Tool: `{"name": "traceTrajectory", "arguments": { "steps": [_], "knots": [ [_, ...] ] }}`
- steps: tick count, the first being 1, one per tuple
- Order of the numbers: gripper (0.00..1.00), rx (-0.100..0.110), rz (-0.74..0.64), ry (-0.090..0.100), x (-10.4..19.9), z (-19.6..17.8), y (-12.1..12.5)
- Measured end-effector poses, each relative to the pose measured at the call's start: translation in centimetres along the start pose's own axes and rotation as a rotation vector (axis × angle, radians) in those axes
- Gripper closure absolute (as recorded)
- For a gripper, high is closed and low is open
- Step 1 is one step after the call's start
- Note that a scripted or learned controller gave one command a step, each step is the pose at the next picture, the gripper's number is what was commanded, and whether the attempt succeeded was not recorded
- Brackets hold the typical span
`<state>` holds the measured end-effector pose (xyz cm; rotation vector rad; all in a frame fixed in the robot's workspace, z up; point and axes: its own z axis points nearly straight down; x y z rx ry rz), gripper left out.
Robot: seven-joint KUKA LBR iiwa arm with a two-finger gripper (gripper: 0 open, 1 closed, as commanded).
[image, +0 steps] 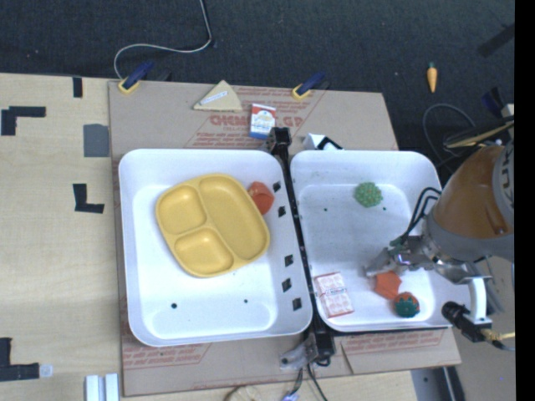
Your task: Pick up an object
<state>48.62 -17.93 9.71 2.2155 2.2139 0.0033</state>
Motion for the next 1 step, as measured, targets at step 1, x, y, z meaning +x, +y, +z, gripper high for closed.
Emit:
{"name": "traceTrajectory", "arguments": {
  "steps": [1],
  "knots": [
    [1.0,0.008,-0.004,0.007,9.57,-8.78,0.37]
  ]
}}
